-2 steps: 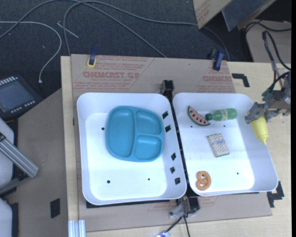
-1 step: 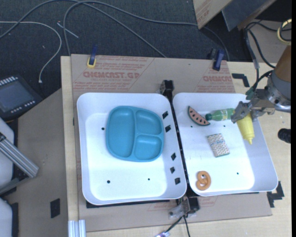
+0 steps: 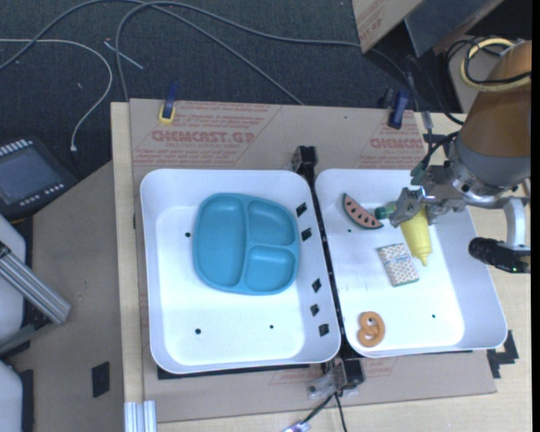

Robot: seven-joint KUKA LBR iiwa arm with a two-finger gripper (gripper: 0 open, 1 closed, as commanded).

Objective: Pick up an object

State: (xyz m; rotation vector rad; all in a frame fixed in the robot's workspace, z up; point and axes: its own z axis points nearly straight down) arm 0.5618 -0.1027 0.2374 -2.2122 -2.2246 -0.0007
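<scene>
Red print reading "CHEMCAST GP" runs across the brown cardboard sheet point(image 3: 253, 126) that covers the table, once above the left bin and again, partly hidden by the arm, above the right one. Two blue clamps point(image 3: 169, 105) pin the sheet's far edge.

The left bin point(image 3: 169, 321) carries a teal divided plate point(image 3: 246, 243) with three compartments, lying flat a little above the bin's middle. The right bin point(image 3: 472, 312) holds the small things: a watermelon slice toy point(image 3: 360, 213) near its upper left, a yellow mustard bottle point(image 3: 418, 236) just to the right of that, a small patterned packet point(image 3: 398, 263) right below the bottle, and a pretzel point(image 3: 370, 328) down near the front rim, well apart from the others.

The grey arm point(image 3: 498, 110) comes in from the right, its orange band showing at the top corner. The hand point(image 3: 415, 205) hangs over the upper part of the right bin, directly above the top of the mustard bottle, between the bottle and the watermelon slice. From here I cannot tell whether it is wide or narrow, or whether it grips anything.

Around the table lies dark carpet point(image 3: 253, 42) with loose white cables point(image 3: 93, 67) trailing across it. A small dark screen point(image 3: 29, 173) sits at the left, and a cardboard box point(image 3: 384, 21) stands at the top.
</scene>
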